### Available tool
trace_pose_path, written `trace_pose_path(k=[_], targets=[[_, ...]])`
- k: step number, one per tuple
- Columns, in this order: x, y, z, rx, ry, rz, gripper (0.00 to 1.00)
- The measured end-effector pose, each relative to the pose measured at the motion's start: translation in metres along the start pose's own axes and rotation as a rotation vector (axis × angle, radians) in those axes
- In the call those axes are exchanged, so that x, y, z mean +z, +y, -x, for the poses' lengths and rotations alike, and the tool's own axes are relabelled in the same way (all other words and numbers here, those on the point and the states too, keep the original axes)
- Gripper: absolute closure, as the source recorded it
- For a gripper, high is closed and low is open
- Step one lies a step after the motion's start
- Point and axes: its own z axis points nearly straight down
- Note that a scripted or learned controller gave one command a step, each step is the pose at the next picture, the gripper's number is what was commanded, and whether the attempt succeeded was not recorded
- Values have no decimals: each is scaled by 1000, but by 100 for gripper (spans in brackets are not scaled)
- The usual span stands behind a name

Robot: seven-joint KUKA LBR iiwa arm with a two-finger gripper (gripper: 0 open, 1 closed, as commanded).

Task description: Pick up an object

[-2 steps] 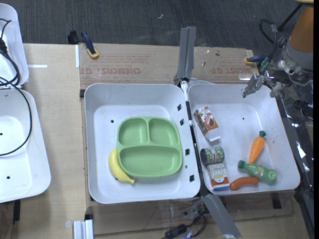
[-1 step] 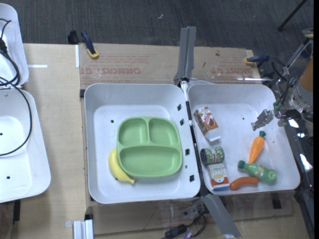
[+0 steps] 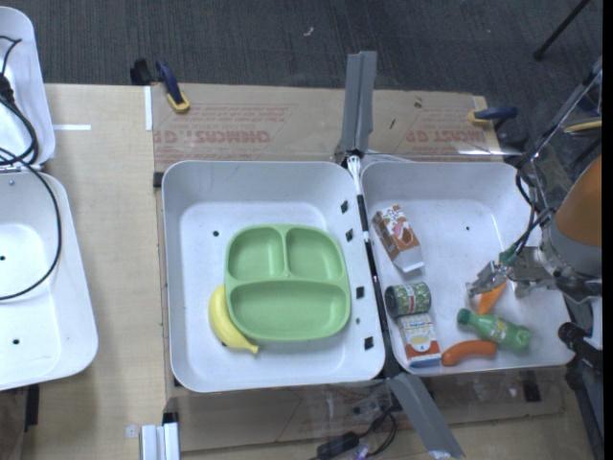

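Where carrot (image 3: 489,298) nears bin wall (image 3: 525,220)

I count two white bins, a left bin (image 3: 182,286) and a right bin (image 3: 450,185). In the left: one green divided plate (image 3: 287,283) and one banana (image 3: 227,322). In the right: two small cartons (image 3: 397,238) (image 3: 420,339), one can (image 3: 408,299), one green bottle (image 3: 494,329), and two carrots (image 3: 468,351) (image 3: 489,298).

Left bin (image 3: 182,286): divided plate (image 3: 286,283) centre, banana (image 3: 227,322) touching its left edge. Right bin (image 3: 450,185): carton (image 3: 397,238) rear left, can (image 3: 408,299) below, small box (image 3: 420,340) nearest front; bottle (image 3: 494,329), carrot (image 3: 468,351) right.
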Motion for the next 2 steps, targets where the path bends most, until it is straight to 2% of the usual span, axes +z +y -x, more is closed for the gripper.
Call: trace_pose_path(k=[1,2], targets=[[-43,37,2,91,-13,2,0],[1,27,-7,112,-4,-1,0]])
